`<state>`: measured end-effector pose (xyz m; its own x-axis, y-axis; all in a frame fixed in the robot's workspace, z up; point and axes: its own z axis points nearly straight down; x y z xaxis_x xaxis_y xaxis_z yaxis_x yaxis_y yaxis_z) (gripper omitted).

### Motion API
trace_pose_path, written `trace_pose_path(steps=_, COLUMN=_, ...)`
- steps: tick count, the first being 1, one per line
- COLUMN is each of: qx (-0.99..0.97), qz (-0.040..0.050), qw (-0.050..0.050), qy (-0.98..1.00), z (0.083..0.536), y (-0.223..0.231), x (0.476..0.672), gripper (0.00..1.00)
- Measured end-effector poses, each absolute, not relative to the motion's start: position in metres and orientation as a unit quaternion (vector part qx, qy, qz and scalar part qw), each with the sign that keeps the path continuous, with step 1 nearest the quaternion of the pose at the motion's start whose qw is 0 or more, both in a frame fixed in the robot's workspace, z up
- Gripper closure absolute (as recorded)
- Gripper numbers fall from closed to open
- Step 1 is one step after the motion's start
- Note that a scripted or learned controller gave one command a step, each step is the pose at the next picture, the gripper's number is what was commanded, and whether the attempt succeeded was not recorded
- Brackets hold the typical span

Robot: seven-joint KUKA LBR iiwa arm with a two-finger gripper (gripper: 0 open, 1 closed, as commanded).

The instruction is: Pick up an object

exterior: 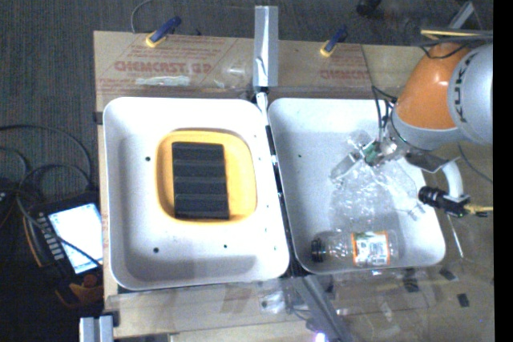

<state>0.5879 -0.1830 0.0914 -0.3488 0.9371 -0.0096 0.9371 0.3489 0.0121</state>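
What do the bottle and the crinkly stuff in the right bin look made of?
The clear bottle with a dark cap looks like thin glossy plastic: see-through, with a printed label. The crumpled clear wrapping looks like plastic film: transparent, creased, glinting. Neither is certain.

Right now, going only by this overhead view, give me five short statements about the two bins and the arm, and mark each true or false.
1. The yellow tray with a black ridged insert lies in the left bin. True.
2. The plastic bottle stands upright in the left bin. False: it lies on its side near the front wall of the right bin.
3. Crumpled clear plastic lies in the right bin. True.
4. The arm reaches over the left bin. False: it is over the right bin's right side.
5. Two blue clamps sit on the board behind the bins. True.
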Motion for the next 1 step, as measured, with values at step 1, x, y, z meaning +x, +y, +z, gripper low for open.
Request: trace_pose_path(steps=1, qx=0.621, qz=0.0049, qw=0.008, qy=0.784, z=0.0914, y=-0.2007, x=0.5746, gripper=0.00)
